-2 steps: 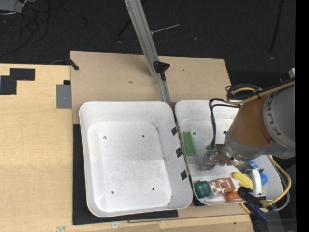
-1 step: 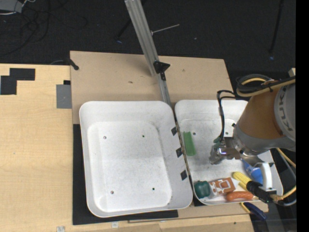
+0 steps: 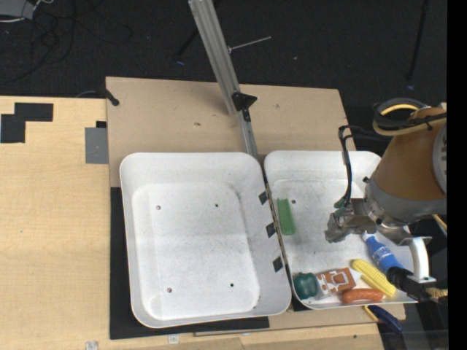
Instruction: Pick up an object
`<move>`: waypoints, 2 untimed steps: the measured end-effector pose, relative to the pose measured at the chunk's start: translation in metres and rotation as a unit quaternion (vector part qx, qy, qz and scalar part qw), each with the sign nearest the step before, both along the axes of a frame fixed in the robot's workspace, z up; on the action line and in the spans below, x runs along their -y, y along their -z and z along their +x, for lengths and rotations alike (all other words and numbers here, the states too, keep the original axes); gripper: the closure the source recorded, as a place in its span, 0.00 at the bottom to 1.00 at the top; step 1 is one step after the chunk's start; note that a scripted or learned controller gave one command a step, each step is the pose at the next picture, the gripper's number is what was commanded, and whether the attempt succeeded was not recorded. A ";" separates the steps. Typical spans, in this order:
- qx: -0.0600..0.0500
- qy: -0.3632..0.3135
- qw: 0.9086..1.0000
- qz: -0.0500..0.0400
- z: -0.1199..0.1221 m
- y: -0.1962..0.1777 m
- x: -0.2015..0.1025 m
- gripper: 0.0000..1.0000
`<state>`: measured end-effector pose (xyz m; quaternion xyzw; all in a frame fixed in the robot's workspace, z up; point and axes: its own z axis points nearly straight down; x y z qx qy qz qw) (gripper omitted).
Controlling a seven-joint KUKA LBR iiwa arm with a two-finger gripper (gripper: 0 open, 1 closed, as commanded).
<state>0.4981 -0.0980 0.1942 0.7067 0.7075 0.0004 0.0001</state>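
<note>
My gripper [image 3: 340, 227] hangs over the middle of the right bin [image 3: 315, 168], low above its floor, reaching in from the right. A green block [image 3: 285, 216] lies to its left, against the bin's left wall. Along the near edge lie a dark green round piece [image 3: 305, 285], an orange-and-white packet [image 3: 336, 279], a red sausage-shaped toy [image 3: 360, 295], a yellow corn cob [image 3: 373, 276] and a blue bottle [image 3: 381, 253]. I see nothing between the fingers.
The left bin [image 3: 191, 235] stands beside the right one, with black clips along the shared wall. A slanted metal rail [image 3: 219, 57] rises behind the bins. The arm's orange band [image 3: 410, 165] overhangs the right bin's right side.
</note>
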 end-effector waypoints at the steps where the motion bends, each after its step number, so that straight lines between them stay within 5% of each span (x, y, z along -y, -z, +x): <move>1: 0.001 0.000 1.000 0.000 0.001 -0.053 0.001 1.00; 2: -0.001 -0.002 1.000 0.001 0.012 -0.058 -0.050 1.00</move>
